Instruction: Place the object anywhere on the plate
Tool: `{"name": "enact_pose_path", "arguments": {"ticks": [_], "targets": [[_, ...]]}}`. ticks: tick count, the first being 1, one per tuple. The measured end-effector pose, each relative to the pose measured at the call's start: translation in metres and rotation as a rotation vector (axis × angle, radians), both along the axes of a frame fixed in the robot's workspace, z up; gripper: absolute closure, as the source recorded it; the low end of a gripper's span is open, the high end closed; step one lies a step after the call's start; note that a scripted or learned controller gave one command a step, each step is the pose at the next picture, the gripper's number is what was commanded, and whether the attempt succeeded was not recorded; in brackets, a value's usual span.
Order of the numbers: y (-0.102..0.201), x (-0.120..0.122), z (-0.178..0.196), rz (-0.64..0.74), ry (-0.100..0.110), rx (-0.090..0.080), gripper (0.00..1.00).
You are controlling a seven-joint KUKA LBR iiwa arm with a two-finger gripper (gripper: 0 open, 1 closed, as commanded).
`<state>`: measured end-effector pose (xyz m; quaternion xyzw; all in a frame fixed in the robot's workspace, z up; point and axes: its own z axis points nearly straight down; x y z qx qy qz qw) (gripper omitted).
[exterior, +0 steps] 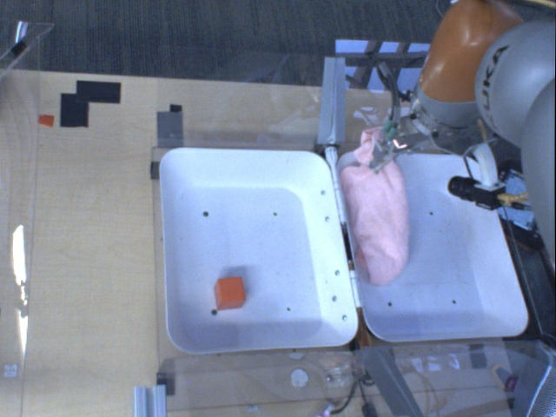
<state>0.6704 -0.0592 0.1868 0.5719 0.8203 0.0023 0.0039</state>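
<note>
Wooden bench runs across the lower and left frame, pale, with black shapes and a small orange mark at upper left; dark carpeted floor fills the top strip. Two shallow white bins sit side by side on it. Left bin, centre frame, has an orange cube lying toward its lower left, well apart from everything else. Right bin holds a pink cloth stretched along its left wall, lower end resting on the bin floor, upper end bunched and drawn up. Arm enters from upper right, grey with orange band. Gripper sits at the cloth's top end, fingers pinched together on the raised pink fold, which shows between them. No plate can be made out.
</note>
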Motion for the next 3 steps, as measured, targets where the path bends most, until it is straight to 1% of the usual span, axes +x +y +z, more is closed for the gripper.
{"name": "enact_pose_path", "arguments": {"ticks": [1,2,3], "targets": [[0.096,-0.056,-0.001,0.122,0.002,0.001,1.0],[0.15,-0.126,0.008,0.221,0.003,0.001,1.0],[0.191,-0.158,-0.013,0.182,0.004,0.002,1.0]]}}
